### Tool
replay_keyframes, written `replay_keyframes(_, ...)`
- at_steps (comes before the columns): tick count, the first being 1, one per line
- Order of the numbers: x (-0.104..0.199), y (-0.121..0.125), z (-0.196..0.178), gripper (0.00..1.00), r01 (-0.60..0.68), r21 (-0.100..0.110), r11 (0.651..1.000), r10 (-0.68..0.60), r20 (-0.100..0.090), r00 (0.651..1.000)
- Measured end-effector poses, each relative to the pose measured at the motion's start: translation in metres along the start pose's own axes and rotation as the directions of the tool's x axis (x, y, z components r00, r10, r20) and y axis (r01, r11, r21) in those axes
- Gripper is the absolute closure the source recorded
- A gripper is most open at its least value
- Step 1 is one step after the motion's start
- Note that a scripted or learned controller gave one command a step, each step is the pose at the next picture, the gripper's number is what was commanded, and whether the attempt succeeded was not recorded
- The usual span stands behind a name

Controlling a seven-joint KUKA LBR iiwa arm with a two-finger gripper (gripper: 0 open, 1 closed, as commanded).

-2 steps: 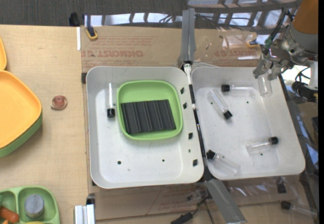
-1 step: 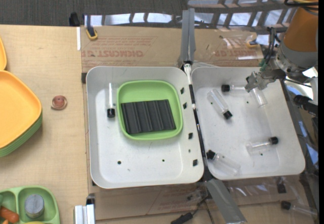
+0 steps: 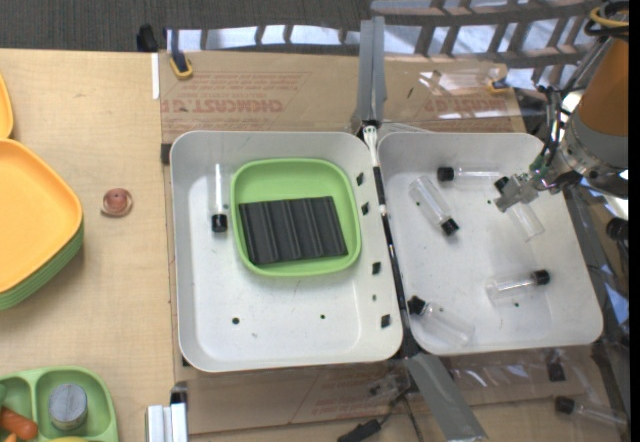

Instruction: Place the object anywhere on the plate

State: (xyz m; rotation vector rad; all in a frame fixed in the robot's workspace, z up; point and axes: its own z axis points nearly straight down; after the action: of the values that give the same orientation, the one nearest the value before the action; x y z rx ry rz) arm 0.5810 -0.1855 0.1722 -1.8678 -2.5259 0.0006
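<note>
From where I stand, the gripper (image 3: 517, 192) hangs low over the right bin (image 3: 560, 330), near its far right side, and I cannot tell whether the jaws are spread or closed; they blur into the clear plastic under them. A clear tube (image 3: 527, 220) lies just below the jaws, perhaps touching. More tubes are scattered about: one (image 3: 435, 202) off to the jaws' left, another (image 3: 518, 283) further toward the near rim.

The plate (image 3: 245, 192) sits well apart in the left bin (image 3: 290, 340), with a dark ridged pad (image 3: 294, 229) on it and a tube (image 3: 218, 200) beside it.

My worry is the tube itself: smooth and round, it could roll away or squirt out if pinched off centre. A loose hold might drop it crossing the divider (image 3: 385, 240) between the bins.
</note>
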Motion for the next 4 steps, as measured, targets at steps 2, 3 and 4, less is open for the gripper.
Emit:
replay_keyframes(2, -0.003, -0.09, 0.007, 1.0, 0.398, -0.001, 0.918, -0.398, -0.001, 0.918)
replay_keyframes(3, -0.005, -0.109, -0.011, 1.0, 0.6, -0.002, 0.8, -0.6, 0.002, 0.8)
replay_keyframes(4, -0.005, -0.108, -0.01, 1.0, 0.746, -0.002, 0.666, -0.746, 0.002, 0.666)
